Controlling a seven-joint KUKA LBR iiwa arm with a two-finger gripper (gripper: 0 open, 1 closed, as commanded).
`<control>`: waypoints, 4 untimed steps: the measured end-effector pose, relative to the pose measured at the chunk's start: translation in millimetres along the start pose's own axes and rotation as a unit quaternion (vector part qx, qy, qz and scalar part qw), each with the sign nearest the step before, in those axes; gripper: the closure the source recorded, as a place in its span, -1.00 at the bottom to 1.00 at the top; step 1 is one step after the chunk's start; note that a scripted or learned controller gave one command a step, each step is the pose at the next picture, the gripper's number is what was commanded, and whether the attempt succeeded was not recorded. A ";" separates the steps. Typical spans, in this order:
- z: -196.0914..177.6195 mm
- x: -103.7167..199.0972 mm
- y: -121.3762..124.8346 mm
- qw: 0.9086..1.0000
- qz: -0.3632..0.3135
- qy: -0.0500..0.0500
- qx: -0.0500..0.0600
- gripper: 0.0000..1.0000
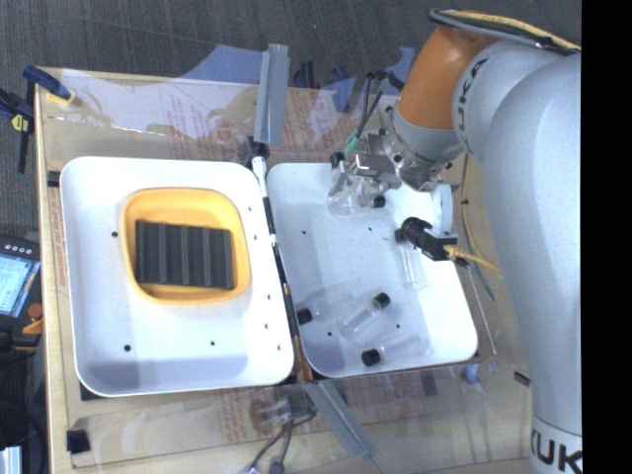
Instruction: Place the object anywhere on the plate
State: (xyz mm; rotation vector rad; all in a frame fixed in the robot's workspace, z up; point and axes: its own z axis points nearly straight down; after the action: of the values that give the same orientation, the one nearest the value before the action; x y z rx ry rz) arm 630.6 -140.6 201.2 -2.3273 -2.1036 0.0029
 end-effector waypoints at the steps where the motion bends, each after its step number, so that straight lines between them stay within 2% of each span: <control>1: 9.5 74.3 1.9 0.999 -0.049 0.000 0.000 1.00; 2: -1.9 97.3 16.4 0.984 -0.181 -0.001 -0.002 1.00; 3: 11.1 111.1 -12.3 0.970 -0.242 -0.001 0.001 1.00; 4: 11.1 130.2 -15.0 0.940 -0.341 -0.001 0.002 1.00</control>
State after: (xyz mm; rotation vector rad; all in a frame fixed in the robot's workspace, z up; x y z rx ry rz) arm 628.7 -9.5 190.3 -1.4683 -2.7703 0.0056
